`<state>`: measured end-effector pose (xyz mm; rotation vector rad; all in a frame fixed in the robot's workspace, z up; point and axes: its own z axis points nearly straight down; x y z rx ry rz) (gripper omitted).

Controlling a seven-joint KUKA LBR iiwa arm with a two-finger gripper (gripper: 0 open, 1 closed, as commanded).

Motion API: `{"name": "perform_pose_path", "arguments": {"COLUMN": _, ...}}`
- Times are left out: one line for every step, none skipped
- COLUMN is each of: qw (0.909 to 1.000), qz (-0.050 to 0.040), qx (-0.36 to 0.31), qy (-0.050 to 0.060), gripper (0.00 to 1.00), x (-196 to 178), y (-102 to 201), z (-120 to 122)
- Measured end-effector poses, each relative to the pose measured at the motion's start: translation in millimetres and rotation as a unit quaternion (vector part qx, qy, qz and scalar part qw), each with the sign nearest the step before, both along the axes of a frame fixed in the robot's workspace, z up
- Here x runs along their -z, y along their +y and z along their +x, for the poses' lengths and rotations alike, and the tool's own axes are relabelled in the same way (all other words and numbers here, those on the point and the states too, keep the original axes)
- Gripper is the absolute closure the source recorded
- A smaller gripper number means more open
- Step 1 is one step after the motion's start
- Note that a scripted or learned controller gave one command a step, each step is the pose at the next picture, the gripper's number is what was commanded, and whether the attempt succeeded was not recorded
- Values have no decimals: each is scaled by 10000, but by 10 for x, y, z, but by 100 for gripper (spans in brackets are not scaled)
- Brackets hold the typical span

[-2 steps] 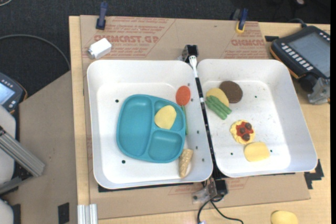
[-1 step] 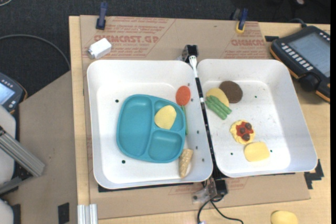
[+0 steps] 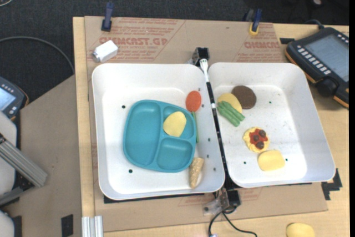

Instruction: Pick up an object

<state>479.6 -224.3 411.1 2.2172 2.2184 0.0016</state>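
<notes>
Objects lie loose for you: yellow piece (image 3: 175, 124) on the blue tray (image 3: 145, 144), pizza slice (image 3: 256, 139) apart from its neighbours.

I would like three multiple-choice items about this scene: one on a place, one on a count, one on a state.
1. Where does the teal plastic divided tray lie?
A. in the left white bin
B. in the right white bin
C. on the bare bench

2. How many toy foods lie in the right white bin?
A. two
B. five
C. eight

3. In what state is the pale yellow toy piece on the tray?
A. hanging over the tray's rim
B. resting inside a compartment
C. stacked on another toy

Answers: 1 A, the tray sits within the left white bin. 2 B, five pieces show there. 3 B, it lies alone in the tray's upper right compartment.
</notes>
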Motion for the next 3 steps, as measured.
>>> {"name": "perform_pose_path", "arguments": {"qw": 10000, "qz": 45, "qx": 9, "qy": 85, "gripper": 100, "x": 2807, "y": 17, "z": -30}}
{"name": "perform_pose_path", "arguments": {"qw": 10000, "qz": -16, "qx": -6, "qy": -42, "gripper": 100, "x": 1615, "y": -6, "z": 18}}
{"name": "perform_pose_path", "arguments": {"qw": 10000, "qz": 40, "qx": -28, "qy": 51, "gripper": 100, "x": 2148, "y": 706, "z": -5}}
